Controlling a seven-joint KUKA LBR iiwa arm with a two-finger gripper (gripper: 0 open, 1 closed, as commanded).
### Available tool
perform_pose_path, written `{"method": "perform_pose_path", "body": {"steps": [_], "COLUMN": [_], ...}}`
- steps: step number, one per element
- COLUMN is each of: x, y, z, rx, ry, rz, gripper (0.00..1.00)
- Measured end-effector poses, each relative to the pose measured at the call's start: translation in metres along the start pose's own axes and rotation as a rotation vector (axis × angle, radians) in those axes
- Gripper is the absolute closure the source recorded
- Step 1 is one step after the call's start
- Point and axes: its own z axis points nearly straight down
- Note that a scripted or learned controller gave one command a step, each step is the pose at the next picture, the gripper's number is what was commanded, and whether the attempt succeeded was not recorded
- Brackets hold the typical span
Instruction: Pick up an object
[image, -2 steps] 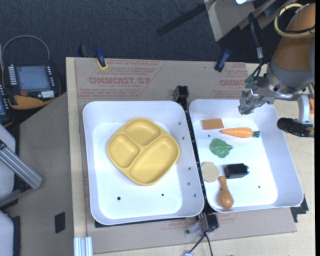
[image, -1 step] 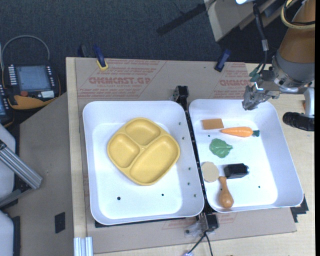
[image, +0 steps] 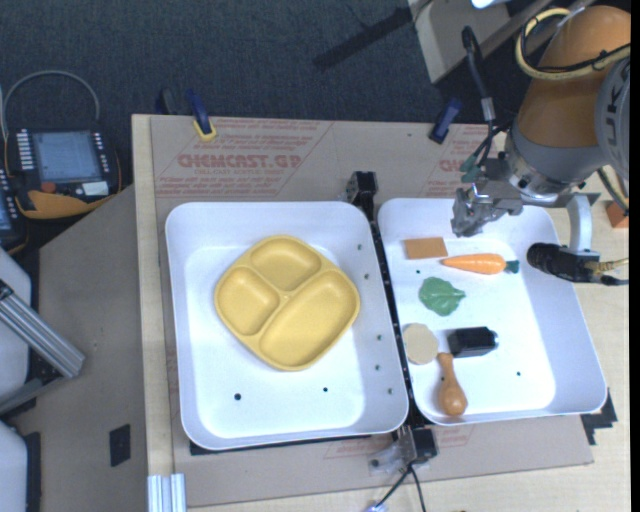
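The end effector (image: 472, 222) hangs just above the carrot (image: 474, 264); I cannot tell its grip. It should drop straight down.

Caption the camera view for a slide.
Grey two-finger gripper hovers above orange toy carrot in right white bin; yellow three-compartment plate fills left bin.

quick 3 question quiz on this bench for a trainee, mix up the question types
1. True or false: the yellow plate lies in the left bin.
2. Which thing lies nearest the pincer? A) drumstick B) carrot C) black block
3. Fill in: the green leaf lies just below the ____ square.

Key
1. True
2. B
3. Orange
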Motion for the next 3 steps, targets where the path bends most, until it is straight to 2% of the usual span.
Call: {"method": "perform_pose_path", "body": {"steps": [2, 3], "x": [0.096, 0.142], "y": [-0.043, -0.062], "z": [-0.010, 0.011], "rx": [0.000, 0.001], "ry": [0.000, 0.000], "rz": [-0.001, 0.000], "gripper": [1.00, 1.00]}}
